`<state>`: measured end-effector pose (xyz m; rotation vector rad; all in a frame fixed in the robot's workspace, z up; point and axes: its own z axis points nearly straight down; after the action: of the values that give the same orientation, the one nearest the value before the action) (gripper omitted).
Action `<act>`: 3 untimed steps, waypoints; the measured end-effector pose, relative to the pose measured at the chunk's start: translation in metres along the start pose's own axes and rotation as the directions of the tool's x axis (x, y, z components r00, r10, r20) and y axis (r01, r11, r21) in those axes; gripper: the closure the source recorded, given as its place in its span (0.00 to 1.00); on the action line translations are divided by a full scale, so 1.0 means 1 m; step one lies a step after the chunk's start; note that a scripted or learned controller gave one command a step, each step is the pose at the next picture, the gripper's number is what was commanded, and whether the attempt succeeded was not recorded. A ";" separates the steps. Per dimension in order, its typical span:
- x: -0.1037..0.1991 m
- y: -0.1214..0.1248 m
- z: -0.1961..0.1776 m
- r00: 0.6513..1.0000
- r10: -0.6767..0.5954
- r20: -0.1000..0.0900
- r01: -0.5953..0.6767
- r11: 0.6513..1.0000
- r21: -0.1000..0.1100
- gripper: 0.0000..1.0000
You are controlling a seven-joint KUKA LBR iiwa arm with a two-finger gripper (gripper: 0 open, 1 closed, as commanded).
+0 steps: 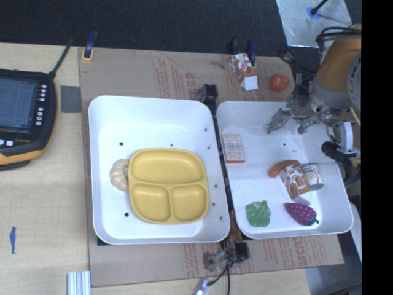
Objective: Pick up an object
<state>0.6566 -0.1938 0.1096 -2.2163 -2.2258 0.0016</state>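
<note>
At the front of the right bin [344,226] lie a bunch of purple toy grapes [300,213] and a green leafy toy [258,213], both small and bumpy. They look like light, hard plastic, so either one should be easy to lift. The leafy toy lies well apart from the other things, and a pinch across its middle is a good place to hold it. Just behind the grapes a small can [301,180] lies on its side, touching an orange sausage toy [284,166]; both are round and smooth and may roll or slip. A flat little card [233,149] lies near the bin's left wall and looks hard to pinch. The gripper [293,120] hangs over the back of this bin with its two fingers spread wide and nothing between them. In the left bin [110,115] sits a shiny yellow plate [167,185] with three parts, and a pale ridged shell toy [119,174] touches its left side.
</note>
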 end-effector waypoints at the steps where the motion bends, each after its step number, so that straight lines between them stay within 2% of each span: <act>1: 0.013 -0.074 -0.061 1.000 0.002 0.000 -0.002 1.000 0.001 0.00; 2: 0.035 -0.080 0.019 1.000 -0.001 0.001 0.001 1.000 0.003 0.00; 3: 0.019 -0.114 0.018 1.000 -0.001 0.000 0.001 1.000 0.004 0.00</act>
<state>0.5427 -0.1754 0.0914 -2.2139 -2.2247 0.0057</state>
